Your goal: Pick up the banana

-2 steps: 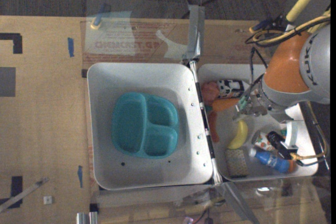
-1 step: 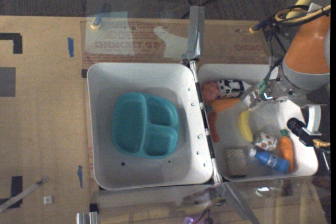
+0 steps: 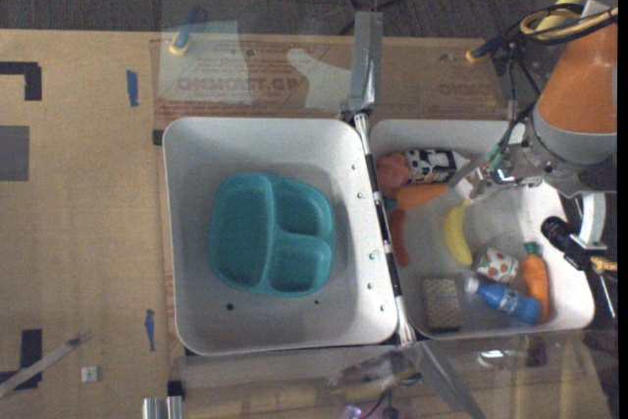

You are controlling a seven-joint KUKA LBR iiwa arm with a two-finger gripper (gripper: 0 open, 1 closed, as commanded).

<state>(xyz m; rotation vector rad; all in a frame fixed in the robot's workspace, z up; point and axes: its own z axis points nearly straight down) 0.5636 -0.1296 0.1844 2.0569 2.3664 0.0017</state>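
Camera view: one banana (image 3: 457, 233), one teal tray (image 3: 271, 233), two bins (image 3: 186, 211).

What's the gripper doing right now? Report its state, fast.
Gripper: over the right bin, just above the banana; whether it is open or shut cannot be told from this view. The banana lies in the bin, not held.

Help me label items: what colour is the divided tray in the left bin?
Teal, seen in the camera view: the three-compartment plastic tray in the left white bin.
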